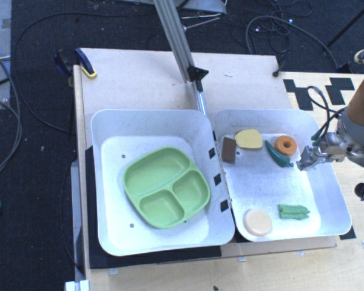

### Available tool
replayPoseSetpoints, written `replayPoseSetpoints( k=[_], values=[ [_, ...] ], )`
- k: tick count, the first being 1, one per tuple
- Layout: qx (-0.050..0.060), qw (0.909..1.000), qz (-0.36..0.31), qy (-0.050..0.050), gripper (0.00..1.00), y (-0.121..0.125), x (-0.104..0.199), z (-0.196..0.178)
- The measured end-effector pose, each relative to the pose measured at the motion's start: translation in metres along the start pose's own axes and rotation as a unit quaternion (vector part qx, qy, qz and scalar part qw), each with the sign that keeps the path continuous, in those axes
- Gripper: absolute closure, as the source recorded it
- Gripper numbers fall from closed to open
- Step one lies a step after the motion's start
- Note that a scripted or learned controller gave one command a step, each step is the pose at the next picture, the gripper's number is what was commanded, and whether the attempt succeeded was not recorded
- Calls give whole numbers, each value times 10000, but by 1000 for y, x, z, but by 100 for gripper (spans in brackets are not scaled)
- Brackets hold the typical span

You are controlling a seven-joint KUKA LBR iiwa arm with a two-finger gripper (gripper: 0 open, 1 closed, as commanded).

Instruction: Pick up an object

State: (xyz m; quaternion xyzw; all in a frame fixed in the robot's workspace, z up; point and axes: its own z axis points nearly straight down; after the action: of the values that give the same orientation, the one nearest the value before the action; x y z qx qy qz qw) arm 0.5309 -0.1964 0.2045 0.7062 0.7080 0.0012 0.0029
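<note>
The right bin [327, 199] holds a brown block [229, 150], a yellow piece [249, 139], an orange ring [285, 144] resting on a teal piece [280, 156], a green leafy piece [293, 211] and a cream round disc [257, 222]. My gripper [306, 161] hangs over the right side of this bin, just right of the orange ring and teal piece. It sits close beside them, and I see nothing in its grasp.
A green divided plate [165, 187] lies in the left bin [109, 144]. A slanted metal pole [176, 32] crosses above the back of the bench. Cables run across the dark floor around it.
</note>
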Motion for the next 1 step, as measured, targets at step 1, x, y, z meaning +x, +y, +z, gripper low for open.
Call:
replayPoseSetpoints(
  k=[1],
  values=[
    [20, 10000, -24, 18, 100, 17, 56, 3]
  ],
)
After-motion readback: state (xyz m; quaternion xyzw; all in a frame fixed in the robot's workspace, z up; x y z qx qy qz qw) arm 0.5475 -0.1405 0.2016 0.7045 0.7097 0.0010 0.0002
